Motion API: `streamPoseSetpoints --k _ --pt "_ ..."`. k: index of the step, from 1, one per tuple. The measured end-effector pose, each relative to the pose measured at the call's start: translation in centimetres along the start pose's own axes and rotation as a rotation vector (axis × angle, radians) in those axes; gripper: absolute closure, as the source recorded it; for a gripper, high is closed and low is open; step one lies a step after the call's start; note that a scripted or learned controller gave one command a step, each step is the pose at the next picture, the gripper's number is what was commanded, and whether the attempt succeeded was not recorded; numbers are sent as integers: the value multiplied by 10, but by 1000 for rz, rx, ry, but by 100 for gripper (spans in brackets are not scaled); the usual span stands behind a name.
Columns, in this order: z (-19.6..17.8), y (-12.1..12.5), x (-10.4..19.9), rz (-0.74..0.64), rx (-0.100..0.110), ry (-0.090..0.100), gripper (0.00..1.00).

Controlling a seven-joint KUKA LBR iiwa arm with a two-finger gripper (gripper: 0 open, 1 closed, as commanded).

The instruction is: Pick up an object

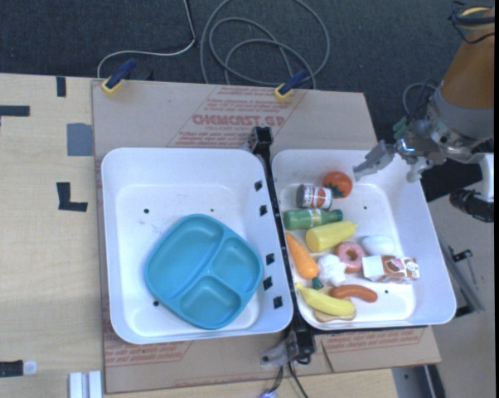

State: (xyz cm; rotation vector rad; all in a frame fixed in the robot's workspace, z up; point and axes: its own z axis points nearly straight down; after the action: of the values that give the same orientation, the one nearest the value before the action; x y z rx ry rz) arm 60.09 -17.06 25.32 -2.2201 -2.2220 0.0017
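Observation:
The right bin (423, 222) holds several toy foods: a red tomato (339, 183), a small can (314, 196), a green bottle (312, 218), a yellow cylinder (331, 236), a carrot (301, 255), a pink donut (349, 254), a sausage (354, 292) and a banana (326, 303). My gripper (392, 165) hovers over the bin's far right rim, up and to the right of the tomato. Its two fingers (370, 163) are spread open with nothing between them.
A blue divided plate (204, 269) lies in the left bin (117, 222). A black divider clip (261, 139) joins the bins at the back. Cables (266, 31) loop on the dark floor behind the cardboard sheet (233, 110).

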Motion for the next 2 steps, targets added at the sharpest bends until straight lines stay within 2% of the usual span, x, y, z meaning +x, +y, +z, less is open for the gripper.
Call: streamPoseSetpoints --k 1,2 --pt "80 40 39 -4 6 2 0" --pt "146 55 31 0 -5 0 0"
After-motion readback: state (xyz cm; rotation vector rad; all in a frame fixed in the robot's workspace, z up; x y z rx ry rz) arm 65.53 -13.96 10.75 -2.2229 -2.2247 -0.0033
